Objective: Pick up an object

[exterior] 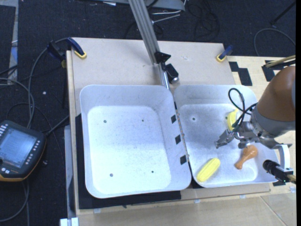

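Hovering in right bin (188, 100): end effector (225, 140), grip state unclear. Two yellow corn cobs (208, 169), one orange drumstick (246, 157).

One fixed camera looks down at a slant on my bench (141, 62), far enough back to take in both bins. Left bin (94, 98) sits mid-frame; my arm (277, 107) enters right of it.

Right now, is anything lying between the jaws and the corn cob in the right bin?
No. In the camera view, only bare white bin floor lies between the gripper and the corn cob.
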{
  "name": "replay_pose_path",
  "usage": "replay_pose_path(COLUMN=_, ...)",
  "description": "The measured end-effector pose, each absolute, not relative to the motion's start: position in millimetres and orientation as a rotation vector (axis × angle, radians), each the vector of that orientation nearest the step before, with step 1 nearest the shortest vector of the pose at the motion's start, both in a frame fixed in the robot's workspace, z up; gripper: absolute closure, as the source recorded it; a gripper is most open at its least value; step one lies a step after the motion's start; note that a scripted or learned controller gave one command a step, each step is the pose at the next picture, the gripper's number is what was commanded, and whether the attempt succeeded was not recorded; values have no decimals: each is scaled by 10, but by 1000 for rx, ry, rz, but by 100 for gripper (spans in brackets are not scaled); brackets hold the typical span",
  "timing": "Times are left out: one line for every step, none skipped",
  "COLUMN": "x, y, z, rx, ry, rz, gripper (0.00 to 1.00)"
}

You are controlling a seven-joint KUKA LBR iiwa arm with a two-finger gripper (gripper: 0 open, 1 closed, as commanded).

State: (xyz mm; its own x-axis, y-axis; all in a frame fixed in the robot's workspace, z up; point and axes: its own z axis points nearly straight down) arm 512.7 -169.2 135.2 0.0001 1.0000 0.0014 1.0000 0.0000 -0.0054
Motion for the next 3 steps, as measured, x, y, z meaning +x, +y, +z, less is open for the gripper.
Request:
replay_pose_path(x=5122, y=-1691, z=943, rx=-2220, ry=-2220, rz=2, gripper=0)
replay_pose_path(x=5130, y=-1693, z=1059, rx=-2223, ry=-2222, rz=-1, gripper=100)
replay_pose_path(x=5219, y=-1759, z=1580, rx=-2224, ry=-2224, rz=-3, gripper=100)
